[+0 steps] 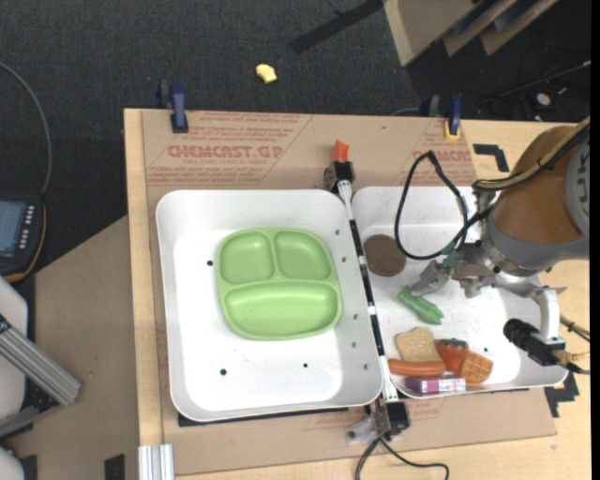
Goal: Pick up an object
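The gripper point(433, 281) hangs low in the right bin point(422, 208), fingers apart, nothing between them; the green pod point(419, 306) lies just below its tips, untouched; closing and lifting are, I judge, all left to do.

We're looking down on dark carpet point(84, 56) across the top of the frame, a small yellow scrap point(267, 72) lying on it near top centre. Cardboard boxes point(469, 23) sit upper right. Below, the bench's brown board point(272, 141) is held by blue clamps point(175, 103). Lighting is even.
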